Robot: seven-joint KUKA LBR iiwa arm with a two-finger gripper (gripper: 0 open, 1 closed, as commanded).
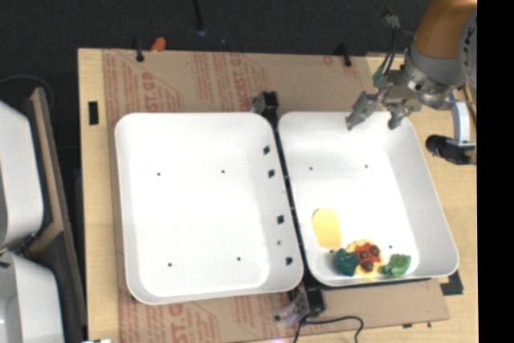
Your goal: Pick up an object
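My gripper [375,120] hangs over the far edge of the right bin [418,165], fingers spread open with nothing between them. Well below it, near the bin's front, lies a pale yellow block [326,227]. In the front corner sit a dark green toy [345,262], a red and yellow piece [368,253] and a light green piece [396,263], bunched close together. The gripper is far from all of them.
The left bin [144,173] sits beside the right one, joined by black clips [279,197] along the shared edge. Both rest on a brown board [185,80] on the bench. A black fixture [446,147] lies to the right of the right bin.
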